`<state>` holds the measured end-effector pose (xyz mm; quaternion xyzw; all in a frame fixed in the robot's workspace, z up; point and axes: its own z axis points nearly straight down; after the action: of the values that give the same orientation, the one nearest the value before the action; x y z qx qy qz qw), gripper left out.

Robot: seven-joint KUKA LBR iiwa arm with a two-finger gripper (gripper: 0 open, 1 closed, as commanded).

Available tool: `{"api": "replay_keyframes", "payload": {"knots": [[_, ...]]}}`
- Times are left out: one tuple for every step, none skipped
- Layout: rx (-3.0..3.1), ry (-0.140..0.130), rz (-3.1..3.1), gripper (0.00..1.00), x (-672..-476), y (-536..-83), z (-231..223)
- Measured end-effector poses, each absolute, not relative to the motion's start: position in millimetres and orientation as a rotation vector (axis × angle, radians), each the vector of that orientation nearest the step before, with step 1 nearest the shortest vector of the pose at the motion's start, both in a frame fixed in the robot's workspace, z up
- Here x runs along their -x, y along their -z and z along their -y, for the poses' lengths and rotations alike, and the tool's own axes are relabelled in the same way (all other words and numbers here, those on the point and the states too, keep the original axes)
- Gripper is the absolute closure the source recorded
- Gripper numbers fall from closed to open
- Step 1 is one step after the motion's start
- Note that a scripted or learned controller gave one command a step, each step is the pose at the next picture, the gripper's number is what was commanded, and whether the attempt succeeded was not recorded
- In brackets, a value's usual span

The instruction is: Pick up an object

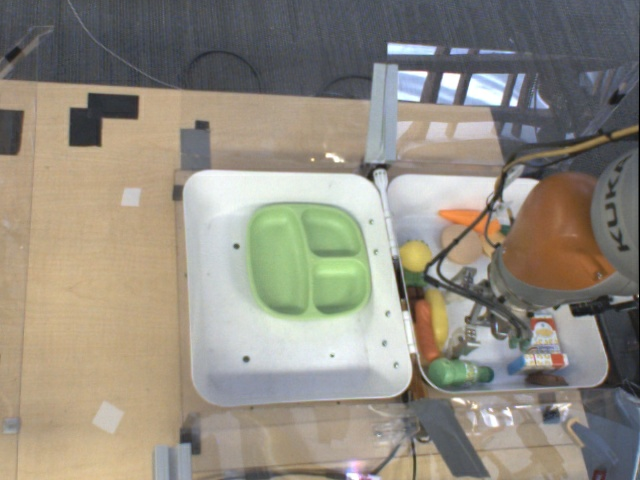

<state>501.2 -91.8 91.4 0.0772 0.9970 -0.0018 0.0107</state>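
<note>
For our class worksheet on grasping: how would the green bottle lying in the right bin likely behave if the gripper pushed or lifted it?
The green bottle lies on its side, so a push would probably roll it. It looks rounded and smooth, so the fingers might slip.

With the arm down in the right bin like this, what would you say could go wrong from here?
1. The right bin is crowded: the claw sits among a green bottle, an orange piece and a yellow lemon, so it may well nudge or catch more than one thing.
2. These lie close along the bin's left wall, so a finger could strike that wall.
</note>
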Motion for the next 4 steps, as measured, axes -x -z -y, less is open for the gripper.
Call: {"api": "replay_keyframes", "payload": {"knots": [[-0.218,0.010,-3.118,0.00,-508.1,-91.4,90.4],[-0.438,0.001,-3.095,0.00,-511.9,-91.2,85.1],[-0.304,0.000,-3.110,0.00,-585.6,-89.6,84.9],[-0.180,0.007,-3.159,0.00,-659.2,-88.7,91.0]]}}
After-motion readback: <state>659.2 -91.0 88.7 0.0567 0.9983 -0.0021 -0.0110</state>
